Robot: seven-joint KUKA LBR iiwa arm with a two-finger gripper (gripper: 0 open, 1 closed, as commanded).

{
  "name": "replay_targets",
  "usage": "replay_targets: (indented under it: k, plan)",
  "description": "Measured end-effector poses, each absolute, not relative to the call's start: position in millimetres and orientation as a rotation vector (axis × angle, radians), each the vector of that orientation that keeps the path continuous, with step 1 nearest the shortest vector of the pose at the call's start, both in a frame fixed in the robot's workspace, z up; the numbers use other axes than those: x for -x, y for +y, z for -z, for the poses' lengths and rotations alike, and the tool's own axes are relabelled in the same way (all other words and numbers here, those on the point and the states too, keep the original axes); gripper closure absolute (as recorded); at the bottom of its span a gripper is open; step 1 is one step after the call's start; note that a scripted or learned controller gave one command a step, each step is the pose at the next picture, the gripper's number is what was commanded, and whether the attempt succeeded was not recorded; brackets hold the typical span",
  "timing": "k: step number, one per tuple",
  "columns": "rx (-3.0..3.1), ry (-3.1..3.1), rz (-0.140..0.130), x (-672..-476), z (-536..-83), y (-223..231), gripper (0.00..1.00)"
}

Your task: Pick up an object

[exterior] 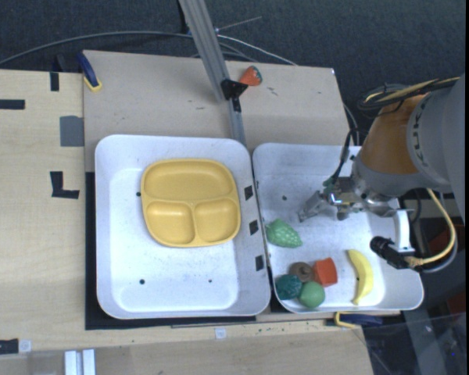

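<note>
My gripper [313, 206] hangs over the middle of the right bin [297, 162], fingers spread apart and nothing between them. Just below and left of it lies a light green bumpy object [284, 233]. At the bin's front edge sit a teal object [288, 287], a green ball [313, 294], a brown ring [301, 270] and a red block [326, 272]. A yellow banana [361, 276] lies at the front right.
The left bin [117, 233] holds a yellow divided plate [191, 201]. A grey pole [203, 33] with a black clamp rises behind the bins, and an orange object [252, 75] sits beside it. The arm's grey and orange body [406, 143] overhangs the right bin's right side.
</note>
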State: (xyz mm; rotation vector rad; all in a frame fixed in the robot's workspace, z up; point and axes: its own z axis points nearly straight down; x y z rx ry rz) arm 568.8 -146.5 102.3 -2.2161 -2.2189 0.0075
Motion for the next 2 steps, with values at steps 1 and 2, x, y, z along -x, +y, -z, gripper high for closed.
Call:
replay_targets:
  k: [1, 2]
  plan:
    - [2.216, -2.223, -0.003, -570.4, -115, -146, 1.0]
    - [2.221, -2.225, 0.003, -562.5, -163, -143, 1.0]
